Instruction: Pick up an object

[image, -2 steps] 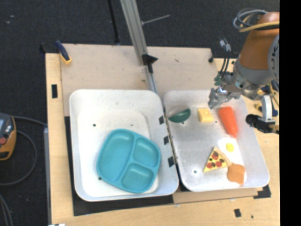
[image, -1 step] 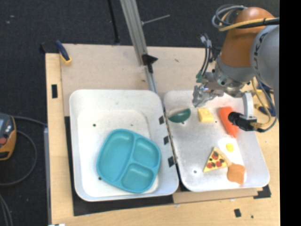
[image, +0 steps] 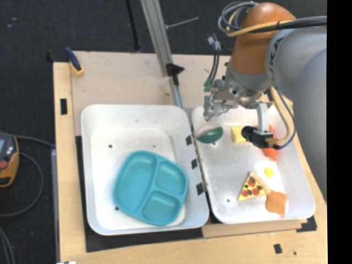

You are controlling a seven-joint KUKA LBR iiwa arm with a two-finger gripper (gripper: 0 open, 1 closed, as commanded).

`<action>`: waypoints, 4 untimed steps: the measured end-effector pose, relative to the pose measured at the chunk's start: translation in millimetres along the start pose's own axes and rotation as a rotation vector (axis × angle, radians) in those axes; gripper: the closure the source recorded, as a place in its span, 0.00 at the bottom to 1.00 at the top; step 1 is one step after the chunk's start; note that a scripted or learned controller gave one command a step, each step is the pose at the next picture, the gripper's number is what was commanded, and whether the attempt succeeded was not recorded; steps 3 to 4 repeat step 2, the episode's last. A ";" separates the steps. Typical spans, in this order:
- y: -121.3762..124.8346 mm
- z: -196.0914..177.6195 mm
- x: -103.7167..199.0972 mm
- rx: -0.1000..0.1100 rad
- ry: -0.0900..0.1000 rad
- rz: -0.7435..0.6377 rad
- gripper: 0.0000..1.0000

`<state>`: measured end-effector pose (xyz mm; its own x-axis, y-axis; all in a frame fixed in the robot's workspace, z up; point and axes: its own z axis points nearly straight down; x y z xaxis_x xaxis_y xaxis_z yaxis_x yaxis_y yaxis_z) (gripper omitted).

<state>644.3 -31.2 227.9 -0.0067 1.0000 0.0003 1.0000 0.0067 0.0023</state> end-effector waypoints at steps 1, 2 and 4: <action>10.8 -13.7 51.0 -0.001 0.001 -0.001 1.00; 24.2 -23.8 105.6 -0.001 0.001 -0.001 1.00; 24.2 -23.8 105.6 -0.001 0.001 -0.001 1.00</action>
